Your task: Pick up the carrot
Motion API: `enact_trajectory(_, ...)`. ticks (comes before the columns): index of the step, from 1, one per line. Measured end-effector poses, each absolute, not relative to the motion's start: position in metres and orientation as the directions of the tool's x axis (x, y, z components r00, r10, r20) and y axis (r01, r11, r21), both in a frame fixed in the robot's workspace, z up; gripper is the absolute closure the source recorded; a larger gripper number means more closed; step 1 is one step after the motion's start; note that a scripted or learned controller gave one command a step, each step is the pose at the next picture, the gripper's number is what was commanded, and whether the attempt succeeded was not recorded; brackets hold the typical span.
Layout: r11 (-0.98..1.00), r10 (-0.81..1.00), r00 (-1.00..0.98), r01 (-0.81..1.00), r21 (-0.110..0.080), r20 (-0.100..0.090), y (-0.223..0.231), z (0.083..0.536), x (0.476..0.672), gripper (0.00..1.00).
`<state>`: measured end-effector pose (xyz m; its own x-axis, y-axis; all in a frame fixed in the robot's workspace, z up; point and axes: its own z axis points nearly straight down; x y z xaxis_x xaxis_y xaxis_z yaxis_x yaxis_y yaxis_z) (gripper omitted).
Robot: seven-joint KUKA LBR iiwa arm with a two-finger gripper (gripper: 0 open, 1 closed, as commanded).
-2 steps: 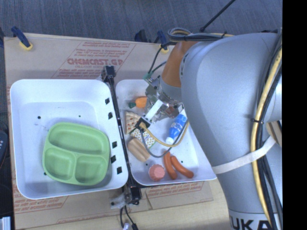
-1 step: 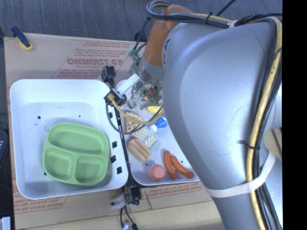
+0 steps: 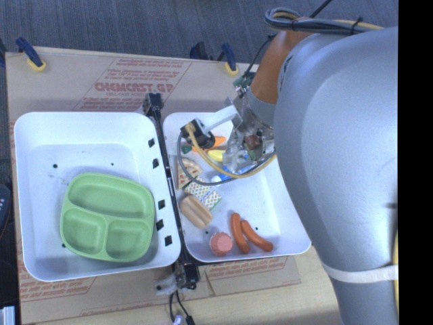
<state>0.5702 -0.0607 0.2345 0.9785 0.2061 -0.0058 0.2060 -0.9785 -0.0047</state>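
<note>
A small orange piece that looks like the carrot (image 3: 218,141) lies near the back of the right bin (image 3: 287,212), partly hidden by the robot's own hardware. My gripper (image 3: 235,158) hangs low in that bin, just right of and slightly in front of the carrot, over a yellow item (image 3: 215,156). The wrist and its cables hide its tip, and nothing can be seen held in it.
The right bin also holds a tan waffle-like piece (image 3: 187,172), a checkered item (image 3: 206,196), a bun (image 3: 195,212), a pink round piece (image 3: 220,244) and two orange-red sausages (image 3: 247,234). A green divided plate (image 3: 107,217) lies in the left bin (image 3: 40,141). The arm covers the right side.
</note>
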Motion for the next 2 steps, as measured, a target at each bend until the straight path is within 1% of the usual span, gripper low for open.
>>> enact_trajectory(1,-0.978,0.206,0.978,0.206,-0.006,-0.006,-0.060,0.234,0.570,0.00)
enact_trajectory(2,-0.979,0.206,0.978,0.206,-0.004,-0.007,-0.041,0.191,0.592,0.00)
